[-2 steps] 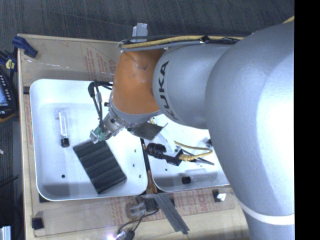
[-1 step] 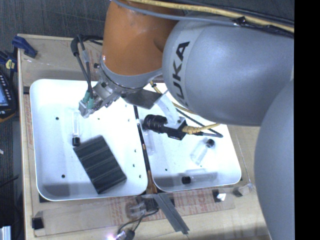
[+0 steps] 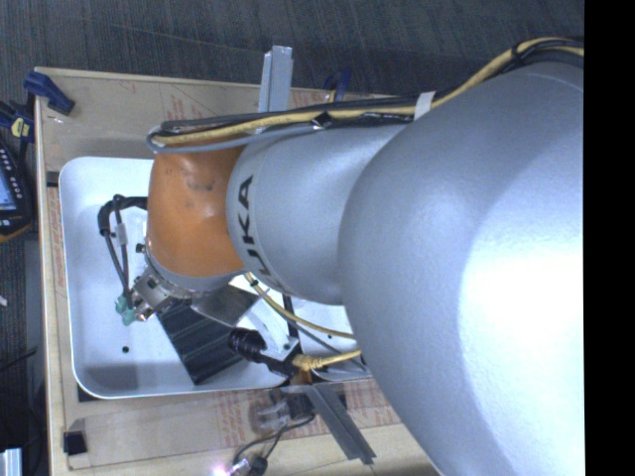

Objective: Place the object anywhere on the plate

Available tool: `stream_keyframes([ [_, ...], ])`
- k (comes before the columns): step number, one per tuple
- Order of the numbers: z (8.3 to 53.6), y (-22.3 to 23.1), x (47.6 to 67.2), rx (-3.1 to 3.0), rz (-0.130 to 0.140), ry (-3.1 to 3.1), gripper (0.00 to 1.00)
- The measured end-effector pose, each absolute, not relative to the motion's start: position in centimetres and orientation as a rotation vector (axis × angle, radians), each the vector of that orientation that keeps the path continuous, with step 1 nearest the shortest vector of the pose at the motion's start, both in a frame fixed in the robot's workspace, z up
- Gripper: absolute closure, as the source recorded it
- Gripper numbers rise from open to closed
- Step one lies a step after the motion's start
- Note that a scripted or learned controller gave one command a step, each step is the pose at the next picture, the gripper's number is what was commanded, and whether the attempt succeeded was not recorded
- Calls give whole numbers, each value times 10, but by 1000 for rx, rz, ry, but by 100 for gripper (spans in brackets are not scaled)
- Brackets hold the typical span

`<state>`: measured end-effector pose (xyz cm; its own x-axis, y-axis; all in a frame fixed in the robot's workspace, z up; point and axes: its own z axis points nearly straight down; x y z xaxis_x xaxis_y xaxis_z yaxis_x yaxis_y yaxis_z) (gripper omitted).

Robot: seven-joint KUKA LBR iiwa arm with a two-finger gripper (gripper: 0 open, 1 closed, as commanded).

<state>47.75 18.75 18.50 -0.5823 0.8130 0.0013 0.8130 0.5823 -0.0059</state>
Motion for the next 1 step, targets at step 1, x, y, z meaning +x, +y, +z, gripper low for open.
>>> stream_keyframes([
  [1, 268, 137, 477, -1188, 0, -2910, 100],
])
